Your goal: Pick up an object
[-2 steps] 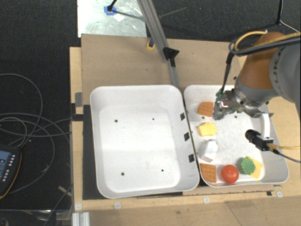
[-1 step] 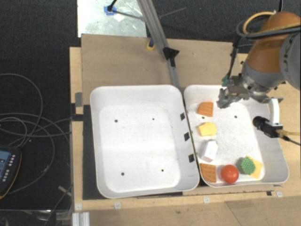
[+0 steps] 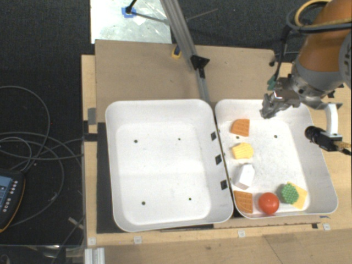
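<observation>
The gripper [image 3: 269, 110] was seen over the far edge of the right bin [image 3: 316, 164], close to that bin's far rim. Nothing was seen between its tips, and it could not be told from this slant whether it was wide or narrow. All the things that could be picked were lying in the right bin. The closest one was an orange wedge [image 3: 240, 127], which lay just to the left of the gripper and a little nearer. Its long side was turned left to right. Below it, nearer still, a yellow block [image 3: 242, 150] and then a white block [image 3: 245, 175] were placed in a row along the bin's left wall. At the near end, an orange waffle piece [image 3: 243, 201], a red ball [image 3: 269, 203] and a green and yellow toy [image 3: 291, 193] were gathered close together. The left bin [image 3: 118, 147] was well apart from the gripper. It was judged that a short move left and near, then down, would be needed to reach the orange wedge.
</observation>
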`<state>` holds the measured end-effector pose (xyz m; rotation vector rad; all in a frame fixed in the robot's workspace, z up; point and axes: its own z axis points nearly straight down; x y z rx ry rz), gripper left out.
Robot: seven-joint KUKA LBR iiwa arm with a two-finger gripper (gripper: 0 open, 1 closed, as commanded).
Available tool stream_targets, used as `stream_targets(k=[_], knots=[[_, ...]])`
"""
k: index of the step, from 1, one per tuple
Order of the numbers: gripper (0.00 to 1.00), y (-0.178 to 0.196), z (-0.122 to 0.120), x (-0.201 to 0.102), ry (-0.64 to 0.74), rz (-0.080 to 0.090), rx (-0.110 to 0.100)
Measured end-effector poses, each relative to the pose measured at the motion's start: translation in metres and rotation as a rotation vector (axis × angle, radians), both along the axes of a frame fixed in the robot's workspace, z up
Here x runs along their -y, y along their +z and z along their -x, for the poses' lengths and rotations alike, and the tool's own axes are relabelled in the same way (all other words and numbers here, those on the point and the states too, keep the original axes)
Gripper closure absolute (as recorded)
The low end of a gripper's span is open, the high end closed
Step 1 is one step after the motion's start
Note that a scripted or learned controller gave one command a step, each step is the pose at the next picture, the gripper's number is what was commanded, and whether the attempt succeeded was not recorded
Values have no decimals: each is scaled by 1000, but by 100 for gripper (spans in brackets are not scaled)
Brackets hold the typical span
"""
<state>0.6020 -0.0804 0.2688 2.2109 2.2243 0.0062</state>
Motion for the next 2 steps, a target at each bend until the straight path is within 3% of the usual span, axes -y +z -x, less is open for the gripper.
stream_targets(k=[2], knots=[[100,-2,-35,-107,5,-3,-3]])
